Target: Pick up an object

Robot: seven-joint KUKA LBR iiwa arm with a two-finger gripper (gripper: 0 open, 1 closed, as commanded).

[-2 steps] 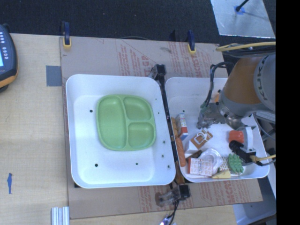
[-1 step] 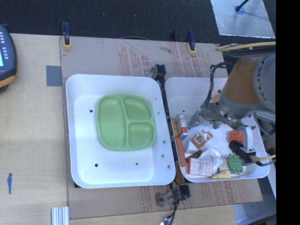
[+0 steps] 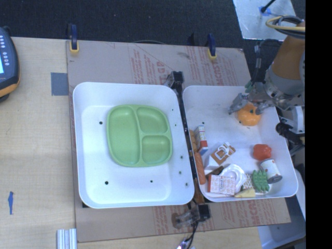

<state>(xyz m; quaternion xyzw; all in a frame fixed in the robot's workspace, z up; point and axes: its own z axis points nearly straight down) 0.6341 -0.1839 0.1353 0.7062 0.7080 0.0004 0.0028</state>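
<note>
1. In the right bin (image 3: 290, 188), toward its far side, the gripper (image 3: 249, 104) sits low over an orange fruit (image 3: 249, 116).
2. Its fingers (image 3: 236, 106) look splayed out to either side above the fruit rather than closed round it. I judge the gripper open, with nothing held between them.
3. The fruit rests on the bin floor, apart from the clutter at the bin's near side: a red tomato-like piece (image 3: 262, 151), a small can (image 3: 270, 170) and a heap of packets (image 3: 224, 179).
4. Left of that bin, the other bin holds a green divided plate (image 3: 139, 135).
5. The step in hand seems to be the descent and approach to grasp.
6. The next move calls for centring over the round fruit, lowering until the fingers straddle it, closing, then lifting; it could roll aside.
</note>
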